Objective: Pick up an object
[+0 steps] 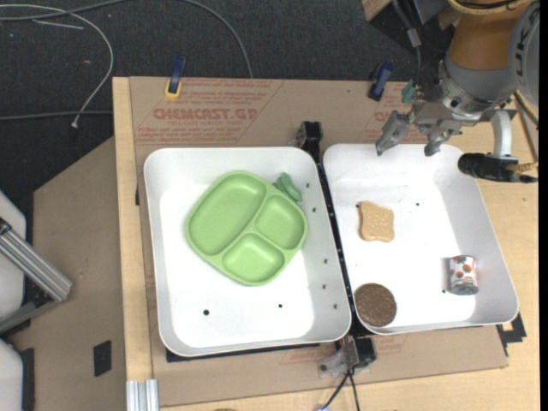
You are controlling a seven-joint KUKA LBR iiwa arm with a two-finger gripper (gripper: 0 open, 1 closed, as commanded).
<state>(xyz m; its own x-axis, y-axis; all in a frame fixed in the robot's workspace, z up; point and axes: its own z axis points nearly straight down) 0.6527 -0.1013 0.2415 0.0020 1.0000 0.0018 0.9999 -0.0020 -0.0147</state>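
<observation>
- Over the right bin (479, 229), at its 12 o'clock rim, hangs the gripper (409, 141), w/ nothing between its fingers (387, 137).
- Fingers look spread apart, tips pointing down toward the bin's far edge.
- Candidates to pick, all in the right bin: toast-shaped piece (375, 222) near centre-left, brown disc (375, 305) at approx 7 o'clock against the near rim, small can (462, 275) at approx 4 o'clock, lying on its side I think, tho it's too small to be sure.
- Left bin (171, 247) holds a green divided plate (247, 227) w/ a small green bit (288, 187) at its 1 o'clock edge.
- Best bet, in my view: the toast piece. It's nearest the gripper, at its 6 o'clock, & well apart from the walls, so both fingers get room.
- To do it well: centre over it, come straight down, straddle the narrow waist, close only once the tips reach the floor. It's flat, so a shallow descent would likely slip off.
- Disc sits tight to the rim; harder approach.
- Arm pose: reaches in from 2 o'clock, orange band (481, 32) above the wrist, wrist roughly vertical, gripper high above the bin.
</observation>
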